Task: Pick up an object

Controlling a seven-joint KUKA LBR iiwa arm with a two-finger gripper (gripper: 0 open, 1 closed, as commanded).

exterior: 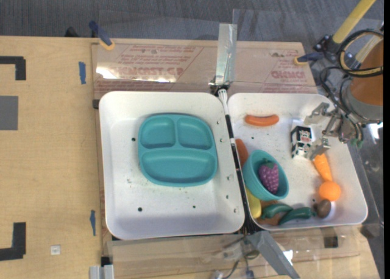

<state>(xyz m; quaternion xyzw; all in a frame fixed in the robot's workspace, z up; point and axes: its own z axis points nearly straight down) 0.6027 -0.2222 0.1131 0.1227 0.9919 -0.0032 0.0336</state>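
Far left of the claw: left bin (pixel 116 150) with a teal divided plate (pixel 178 149). Right bin (pixel 356 204), nearer the claw: teal bowl (pixel 256 180) with purple grapes (pixel 270 176), down-left of it; orange sausage (pixel 262 120), left of it. Black-and-white toy (pixel 301 140) is just left of the claw, lying on the bin floor. Carrot (pixel 322 165) and orange ball (pixel 329 190) sit below it. Claw (pixel 329 127) is over the bin's upper right; can't tell whether it's wide or narrow, or whether it grips anything.

You see a matt teal plastic plate (pixel 177 150), speckled white plastic bins (pixel 116 168), a pale wood bench (pixel 49 168), and a glossy orange sausage (pixel 262 120).
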